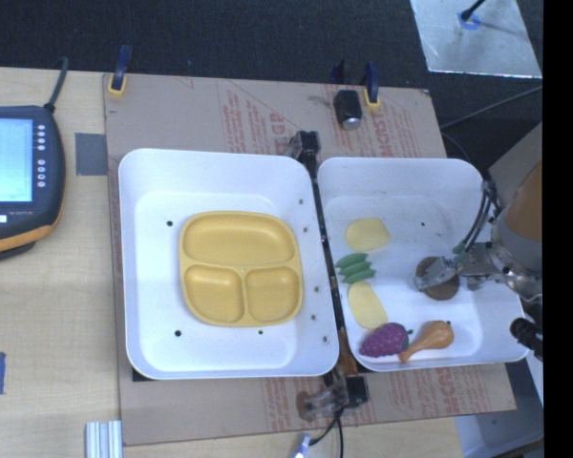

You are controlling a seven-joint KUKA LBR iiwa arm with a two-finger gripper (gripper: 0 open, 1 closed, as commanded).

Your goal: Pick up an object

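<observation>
The right bin (411, 184) holds several toy foods: a pale yellow round piece (367, 234), a green pod (355, 267), a yellow oval piece (367, 304), a purple grape bunch (385, 340) and a tan drumstick (427, 340). My gripper (446, 271) is low in this bin near its right wall, reaching in from the right. Its tip sits right at a brownish round object (438, 285). Whether that object is between the fingers is unclear. The other foods lie to the left of the gripper and in front of it, apart from it.
The left bin (138, 256) bears a yellow three-compartment plate (241, 265). A teach pendant (14, 179) lies at the far left of the bench. Clamps (371, 86) stand along the cardboard's back edge. The arm's body (520, 227) overhangs the right bin's right wall.
</observation>
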